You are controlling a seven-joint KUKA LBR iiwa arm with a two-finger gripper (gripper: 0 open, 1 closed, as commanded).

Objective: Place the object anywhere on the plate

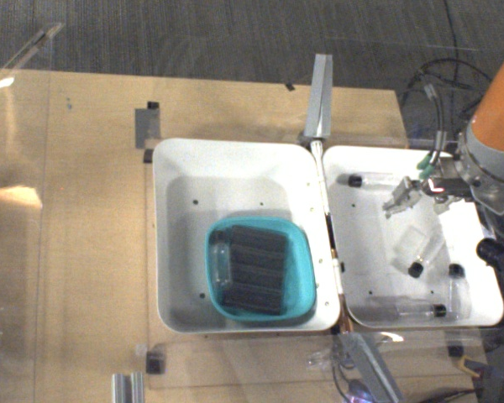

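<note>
Teal square plastic plate [298, 263] in left white bin [176, 225]. Gripper [401, 198] right of plate, grip state unclear. Clear bottle [416, 248] far right; transparency risks missed grasp.

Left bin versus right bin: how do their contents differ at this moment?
The left bin holds one teal plate carrying a dark ribbed object; the right bin holds scattered clear items with black caps. The arm's tool hangs above the right bin, not the left bin. Both are shallow, white and rounded at the corners.
</note>
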